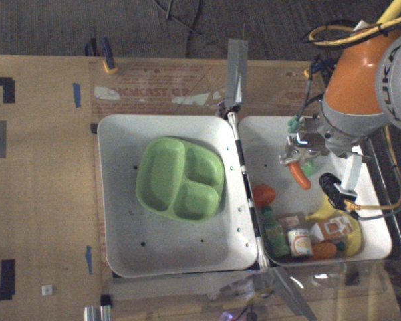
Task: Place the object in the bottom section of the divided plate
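Observation:
The green divided plate (180, 178) lies in the left white bin (120, 246), with one long section on its left and two smaller sections on its right. My gripper (299, 155) hangs over the upper part of the right bin (260, 136). A small orange carrot (299, 174) with a green end sits right at the gripper's tip, slanting down and to the right. The gripper body covers the carrot's upper end, so whether the carrot is held or lying on the bin floor is unclear.
Several toy foods crowd the right bin's lower part: a red piece (264, 194), a green bottle (274, 231), a small can (299, 241), a carton (333, 228) and a banana (344, 227). A raised divider (244, 179) separates the bins.

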